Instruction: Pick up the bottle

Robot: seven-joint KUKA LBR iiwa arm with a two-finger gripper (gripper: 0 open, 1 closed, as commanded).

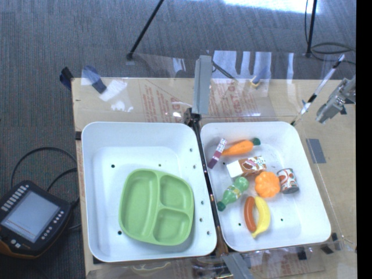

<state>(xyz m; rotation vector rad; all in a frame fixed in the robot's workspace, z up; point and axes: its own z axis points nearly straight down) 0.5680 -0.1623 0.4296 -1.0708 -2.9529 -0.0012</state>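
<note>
A small green bottle (232,193) lies on its side in the right bin (302,150), near that bin's left wall, its cap pointing to the lower left. It touches a white and brown carton (250,166) above it and lies close to an orange pumpkin (267,184) on its right. My gripper (330,107) hangs at the far right, beyond the right bin's back right corner and well away from the bottle. Nothing is seen held in it.
The right bin also holds a carrot (240,148), a slim purple and red tube (218,151), a can (287,181), a banana (263,215) and a sausage (250,213). A green divided plate (157,206) lies in the left bin (99,156).
</note>
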